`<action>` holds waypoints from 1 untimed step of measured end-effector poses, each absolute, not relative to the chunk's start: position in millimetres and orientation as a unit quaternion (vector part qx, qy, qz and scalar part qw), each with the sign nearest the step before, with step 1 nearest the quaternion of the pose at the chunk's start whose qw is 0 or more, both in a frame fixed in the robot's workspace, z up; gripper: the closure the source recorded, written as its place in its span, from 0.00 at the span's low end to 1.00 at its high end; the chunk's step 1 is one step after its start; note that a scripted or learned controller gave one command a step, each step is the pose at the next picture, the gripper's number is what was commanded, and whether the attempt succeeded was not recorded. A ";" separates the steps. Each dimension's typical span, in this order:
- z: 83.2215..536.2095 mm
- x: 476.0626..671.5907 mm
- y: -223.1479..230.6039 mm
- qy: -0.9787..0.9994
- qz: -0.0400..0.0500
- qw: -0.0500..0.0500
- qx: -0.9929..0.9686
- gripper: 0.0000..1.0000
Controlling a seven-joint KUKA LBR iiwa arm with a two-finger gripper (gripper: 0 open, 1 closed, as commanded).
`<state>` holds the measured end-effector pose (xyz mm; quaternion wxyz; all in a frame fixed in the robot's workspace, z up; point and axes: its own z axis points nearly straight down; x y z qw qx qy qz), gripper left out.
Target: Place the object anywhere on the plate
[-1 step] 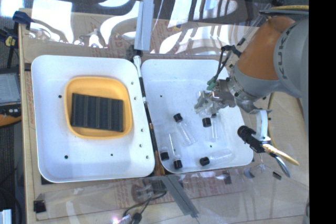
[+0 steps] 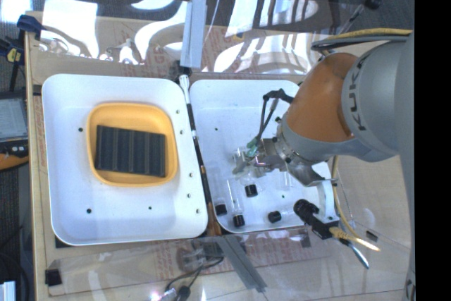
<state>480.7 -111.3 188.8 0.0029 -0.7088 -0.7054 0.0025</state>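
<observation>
Gripper (image 2: pixel 248 160) low in shallow white right bin (image 2: pixel 218 116), fingers' state unclear, no obj. seen between them. Yellow rounded-square plate (image 2: pixel 130 116) w/ dark ribbed centre sits mid left bin (image 2: pixel 63 151), wide white margins around it.

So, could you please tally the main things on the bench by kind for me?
White bins: 2 (left, right)
Yellow plate: 1
Dark ridged block on the plate: 1
Gripper: 1
Total: 5

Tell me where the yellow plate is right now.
The yellow plate lies in the left white bin, about in its middle, with a dark ribbed slab resting on it. The pincer is over the right bin, apart from it.
</observation>
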 end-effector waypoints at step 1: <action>190.8 546.6 -75.5 -0.745 0.001 0.002 -0.667 1.00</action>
